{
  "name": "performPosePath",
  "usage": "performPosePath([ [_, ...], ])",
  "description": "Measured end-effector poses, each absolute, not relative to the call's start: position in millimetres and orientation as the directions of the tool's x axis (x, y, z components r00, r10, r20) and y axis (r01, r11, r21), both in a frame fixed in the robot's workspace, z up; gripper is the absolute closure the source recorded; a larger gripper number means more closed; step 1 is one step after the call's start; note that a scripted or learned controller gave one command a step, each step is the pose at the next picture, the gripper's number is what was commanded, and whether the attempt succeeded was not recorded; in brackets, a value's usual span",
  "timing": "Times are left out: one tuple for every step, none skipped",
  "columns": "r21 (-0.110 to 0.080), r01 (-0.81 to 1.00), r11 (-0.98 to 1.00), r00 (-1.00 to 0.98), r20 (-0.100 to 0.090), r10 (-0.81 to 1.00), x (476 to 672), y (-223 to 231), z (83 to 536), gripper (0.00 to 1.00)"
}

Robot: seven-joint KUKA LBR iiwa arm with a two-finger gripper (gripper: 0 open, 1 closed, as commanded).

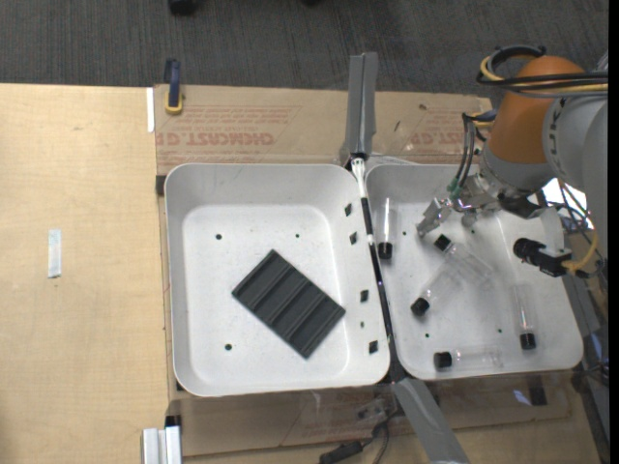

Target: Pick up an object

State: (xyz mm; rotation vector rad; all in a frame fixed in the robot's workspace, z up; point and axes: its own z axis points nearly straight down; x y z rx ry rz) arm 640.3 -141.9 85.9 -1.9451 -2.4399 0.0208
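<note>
The tabletop is carrying two shallow white bins side by side, with a sheet of printed cardboard lying beneath their far edges. The arm is reaching in from the right, its orange band sitting above the wrist, and is hanging over the far part of the right bin.

The left bin is holding one thing, a dark ribbed slab lying flat and turned at an angle near the middle of the floor, well apart from the arm.

The right bin is holding several clear tubes with black caps, scattered about: one lying along the left wall, one near the right side, one near the front wall, and more in the middle, where the clear plastic is hard to separate from the white floor.

The claw is pointing down into the far left part of the right bin, just above or among the tubes there. How its fingers stand I cannot tell, since metal parts, cables and clear plastic are blending together at that spot. A small black cap is lying just beside it.

As a judgement, the pick is not yet done: nothing is visibly being gripped or lifted, and every object appears to be resting on a bin floor. What is left is closing on one tube and raising it clear.
</note>
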Motion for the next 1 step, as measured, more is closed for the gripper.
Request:
performPosePath([
  [-0.001, 0.96, 0.281, -0.281, 0.0, 0.96, 497.8, -156.3, 134.6, 0.0],
])
